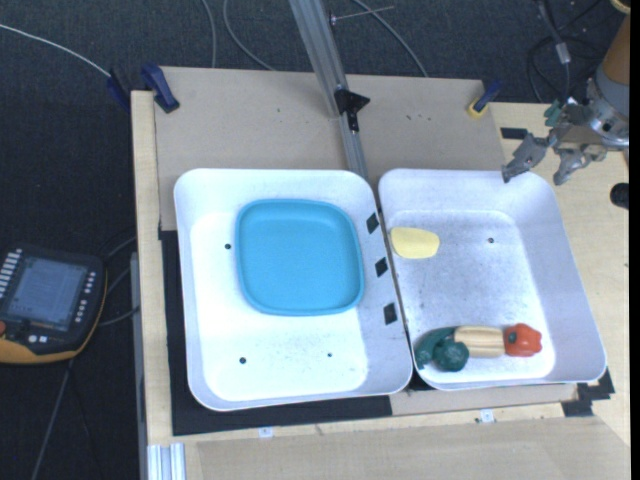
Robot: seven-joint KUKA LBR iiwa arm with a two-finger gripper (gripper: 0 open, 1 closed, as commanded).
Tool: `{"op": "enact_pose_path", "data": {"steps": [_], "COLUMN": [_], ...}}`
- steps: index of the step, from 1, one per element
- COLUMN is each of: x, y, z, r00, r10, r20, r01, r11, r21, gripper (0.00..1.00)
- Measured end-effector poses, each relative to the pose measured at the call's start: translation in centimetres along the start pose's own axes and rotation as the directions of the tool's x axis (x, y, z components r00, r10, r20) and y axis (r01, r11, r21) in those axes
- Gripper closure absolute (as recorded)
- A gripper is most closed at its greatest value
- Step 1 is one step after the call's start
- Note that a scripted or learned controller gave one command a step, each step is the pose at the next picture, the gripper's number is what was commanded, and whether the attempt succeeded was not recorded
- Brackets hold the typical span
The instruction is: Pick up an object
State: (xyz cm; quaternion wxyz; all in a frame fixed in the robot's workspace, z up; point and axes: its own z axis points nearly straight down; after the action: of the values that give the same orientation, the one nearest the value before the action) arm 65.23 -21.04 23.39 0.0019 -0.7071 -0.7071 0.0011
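A pale yellow, rounded piece (414,243) lies flat in the right bin (560,238), at its left side near the far corner, close to the wall shared with the other bin. Along the near wall of the same bin three things lie in a row, touching: a dark green lumpy item (442,352) on the left, a tan, roll-shaped piece (480,341) lying on its side in the middle, and a red rounded item (522,340) on the right.
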Motion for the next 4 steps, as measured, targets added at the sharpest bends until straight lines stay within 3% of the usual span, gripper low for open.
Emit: {"op": "enact_pose_path", "data": {"steps": [2,3,4], "x": [0.4,0.4,0.0], "y": [-1.3,-1.2,-2.0], "z": [9.0,7.7,2.0], "r00": [1.0,1.0,1.0], "r10": [0.0,-0.001,0.0], "r20": [0.0,0.002,0.003], "r01": [0.0,0.001,0.0], "r11": [1.0,1.0,1.0], "r21": [-0.001,-0.006,-0.009], "gripper": [0.0,1.0,1.0]}}
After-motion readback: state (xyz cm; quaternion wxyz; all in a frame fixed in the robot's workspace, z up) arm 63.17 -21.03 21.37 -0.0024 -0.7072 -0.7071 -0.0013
